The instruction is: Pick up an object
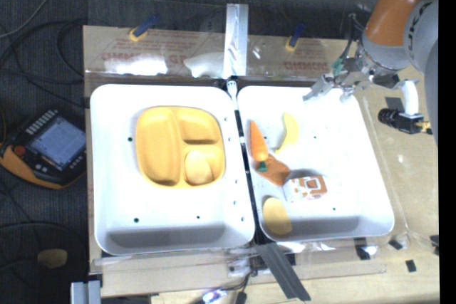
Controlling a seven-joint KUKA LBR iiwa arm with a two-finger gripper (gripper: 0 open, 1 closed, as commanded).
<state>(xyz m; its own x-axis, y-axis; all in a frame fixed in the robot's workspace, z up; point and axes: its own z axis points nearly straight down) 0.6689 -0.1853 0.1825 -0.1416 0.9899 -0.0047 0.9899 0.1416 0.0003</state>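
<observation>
From the camera above, my gripper (332,84) hangs over the far right corner of the right bin (356,153), fingers spread apart with nothing between them. The things to pick lie well apart from me, toward that bin's left side: a carrot (257,142) along the left wall, a pale banana slice (288,131) just beside it, a brown piece (276,171), a small orange-and-white box (308,186), and a yellow lump (276,216) at the near wall. The left bin (114,174) holds a yellow divided tray (178,146).
</observation>
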